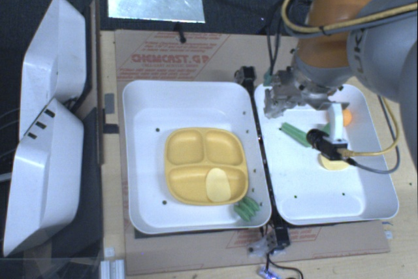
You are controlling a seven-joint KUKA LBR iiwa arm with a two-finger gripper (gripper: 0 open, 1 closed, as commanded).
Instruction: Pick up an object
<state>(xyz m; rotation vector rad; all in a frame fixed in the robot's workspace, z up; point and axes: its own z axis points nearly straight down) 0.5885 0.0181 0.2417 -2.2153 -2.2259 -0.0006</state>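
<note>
Gripper hovers over right bin near green stick.

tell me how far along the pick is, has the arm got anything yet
Not yet, as far as the view shows. The two-finger gripper is low over the right white bin, near its upper left corner, with nothing visible between its fingers. The green stick-shaped piece, just below it, lies on the bin floor. The yellow divided plastic tray sits untouched in the left bin. Grasping and lifting remain.

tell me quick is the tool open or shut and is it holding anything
tool: over the right bin's upper left corner; open or shut cannot be told from this view, and nothing is seen held in it.
</note>
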